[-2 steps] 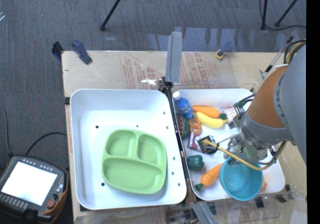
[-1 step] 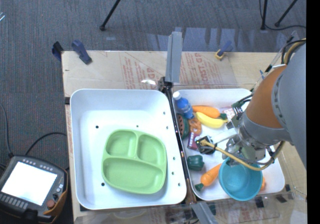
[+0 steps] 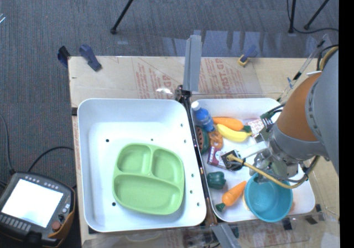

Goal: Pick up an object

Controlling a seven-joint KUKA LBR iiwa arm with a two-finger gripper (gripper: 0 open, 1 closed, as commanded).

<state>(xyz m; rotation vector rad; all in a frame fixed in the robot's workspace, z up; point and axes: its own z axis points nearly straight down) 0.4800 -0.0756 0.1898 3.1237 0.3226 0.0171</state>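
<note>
Can't tell gripper point(image 3: 275, 165) state; nearest target, the toy carrot point(image 3: 234, 194), lies in right bin point(image 3: 310, 186) beside blue bowl point(image 3: 268, 200), looks light, rigid, slick, so grab mid-body.

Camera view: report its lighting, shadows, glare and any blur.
Camera view: soft, even light; the left bin looks bright with mild glare along its rim, and the green tray throws only a faint shadow. Camera view: toys in the right bin such as the banana are fairly sharp, while the arm close to the lens is soft, and the gripper is hard to make out.
</note>
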